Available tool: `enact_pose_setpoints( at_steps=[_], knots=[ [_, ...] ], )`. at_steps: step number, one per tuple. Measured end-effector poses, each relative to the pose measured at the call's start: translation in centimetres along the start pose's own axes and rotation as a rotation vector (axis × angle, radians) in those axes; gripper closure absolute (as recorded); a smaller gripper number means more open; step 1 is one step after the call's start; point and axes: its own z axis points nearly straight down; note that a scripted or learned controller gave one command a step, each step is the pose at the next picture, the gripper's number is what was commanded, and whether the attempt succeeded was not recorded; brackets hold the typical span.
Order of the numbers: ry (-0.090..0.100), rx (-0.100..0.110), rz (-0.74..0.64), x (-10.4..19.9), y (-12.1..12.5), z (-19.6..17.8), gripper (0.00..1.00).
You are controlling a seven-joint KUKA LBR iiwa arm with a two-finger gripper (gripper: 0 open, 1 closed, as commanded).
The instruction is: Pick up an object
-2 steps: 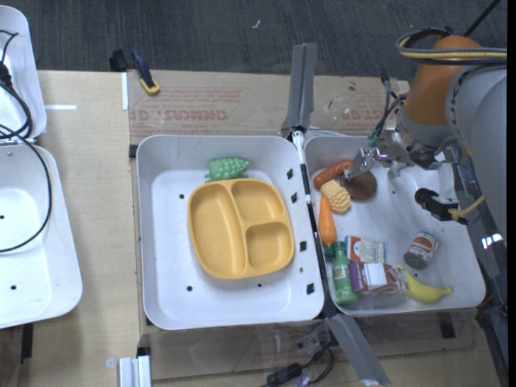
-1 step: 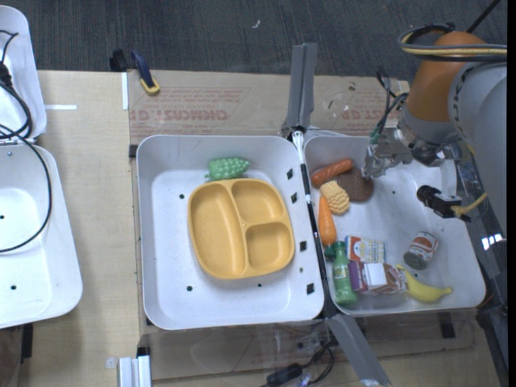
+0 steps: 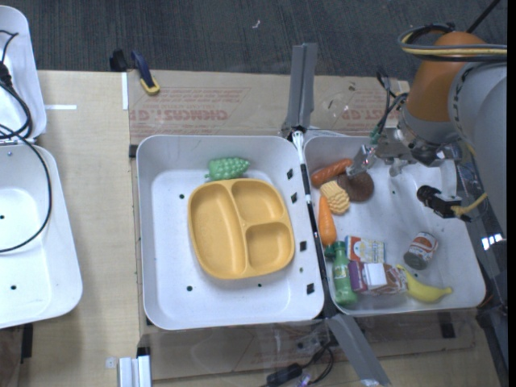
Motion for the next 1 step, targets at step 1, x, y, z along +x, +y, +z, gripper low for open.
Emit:
enact_pose_setpoints(
  at_steps=[1],
  knots=[
    [-0.001, 0.002, -0.002, -0.05, 0.02, -0.68, 1.0]
  ],
)
